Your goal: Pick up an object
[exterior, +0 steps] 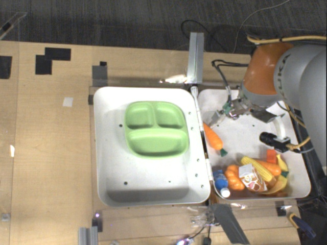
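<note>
Pale wood bench (46,152); glossy moulded green tray (156,128), tapered orange carrot (213,138).

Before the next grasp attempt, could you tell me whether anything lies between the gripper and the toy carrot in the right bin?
Nothing visible does. The gripper is just up and right of the toy carrot, with bare floor of the right bin between them. The toy pile lies farther toward the bin's near end.

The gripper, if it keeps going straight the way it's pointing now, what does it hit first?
The gripper points down and toward the left side of the right bin. Going straight on, it would probably meet the orange carrot lying by the divider, though from this slanted view depth is unclear and it might touch bare bin floor first.
</note>
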You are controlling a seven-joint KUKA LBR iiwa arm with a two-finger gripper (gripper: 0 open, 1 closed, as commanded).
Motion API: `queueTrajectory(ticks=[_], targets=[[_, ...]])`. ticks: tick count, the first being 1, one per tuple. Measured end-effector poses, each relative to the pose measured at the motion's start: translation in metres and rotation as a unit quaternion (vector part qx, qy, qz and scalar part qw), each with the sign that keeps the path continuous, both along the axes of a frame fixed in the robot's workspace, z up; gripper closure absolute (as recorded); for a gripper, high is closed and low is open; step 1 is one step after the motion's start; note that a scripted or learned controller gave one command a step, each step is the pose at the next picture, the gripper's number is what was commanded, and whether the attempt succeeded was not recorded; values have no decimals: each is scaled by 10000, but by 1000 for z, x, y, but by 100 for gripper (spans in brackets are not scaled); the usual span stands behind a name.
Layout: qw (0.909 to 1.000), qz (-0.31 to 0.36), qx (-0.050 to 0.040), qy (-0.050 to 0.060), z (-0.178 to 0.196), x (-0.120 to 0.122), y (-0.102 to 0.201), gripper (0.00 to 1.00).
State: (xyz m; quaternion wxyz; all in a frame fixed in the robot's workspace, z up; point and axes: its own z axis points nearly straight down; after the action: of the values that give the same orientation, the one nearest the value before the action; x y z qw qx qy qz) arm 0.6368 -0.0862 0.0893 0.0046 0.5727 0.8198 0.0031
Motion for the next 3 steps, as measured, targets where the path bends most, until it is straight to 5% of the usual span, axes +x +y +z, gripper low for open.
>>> queueTrajectory(ticks=[1,2,3], targets=[[10000,1,15,-40,14,3,2,100],[10000,1,15,-38,13,3,2,0],[10000,1,15,-38,13,3,2,0]])
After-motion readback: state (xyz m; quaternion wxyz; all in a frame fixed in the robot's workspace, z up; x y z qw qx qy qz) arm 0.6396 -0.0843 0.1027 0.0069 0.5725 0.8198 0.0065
